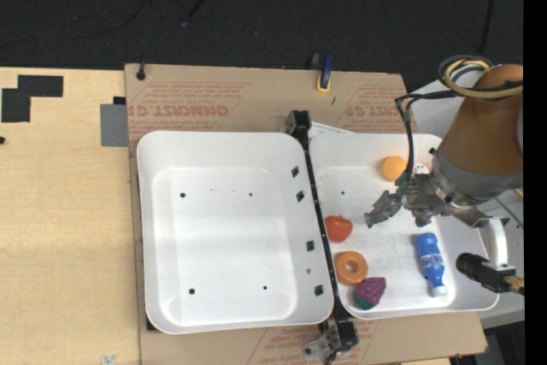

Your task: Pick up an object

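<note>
Hovering open-fingered and empty, the gripper point(395, 205) hangs above bare bin floor; the red object point(338, 228) lies nearest, presumably its target.

I see two white bins point(162, 184), with a red piece point(338, 228), orange ring point(350, 267), purple lump point(371, 292), blue bottle point(429, 260), and orange ball point(393, 167) under my grey, orange-banded arm point(487, 132).

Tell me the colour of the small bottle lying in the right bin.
Blue small bottle with a white cap, seen in the camera view.
</note>
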`<state>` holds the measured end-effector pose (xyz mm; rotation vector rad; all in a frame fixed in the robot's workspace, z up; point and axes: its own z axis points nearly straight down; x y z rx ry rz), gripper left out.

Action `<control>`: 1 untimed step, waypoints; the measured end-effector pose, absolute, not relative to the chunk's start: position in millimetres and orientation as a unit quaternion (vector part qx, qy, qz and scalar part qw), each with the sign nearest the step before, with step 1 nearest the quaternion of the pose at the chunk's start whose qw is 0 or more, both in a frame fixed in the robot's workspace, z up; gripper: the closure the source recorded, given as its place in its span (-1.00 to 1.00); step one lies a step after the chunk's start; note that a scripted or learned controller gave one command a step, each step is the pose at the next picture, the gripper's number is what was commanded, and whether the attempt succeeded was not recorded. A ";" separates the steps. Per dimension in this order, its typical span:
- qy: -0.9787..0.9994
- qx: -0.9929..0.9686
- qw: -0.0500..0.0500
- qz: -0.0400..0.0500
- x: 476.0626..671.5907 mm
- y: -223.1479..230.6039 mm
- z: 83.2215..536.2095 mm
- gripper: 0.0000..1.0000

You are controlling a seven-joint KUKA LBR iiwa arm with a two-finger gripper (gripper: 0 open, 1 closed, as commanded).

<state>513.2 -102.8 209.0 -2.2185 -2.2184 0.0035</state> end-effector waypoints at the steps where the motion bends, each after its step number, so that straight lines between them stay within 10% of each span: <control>1: -0.708 -0.706 -0.006 -0.005 475.7 -72.3 502.4 -1.00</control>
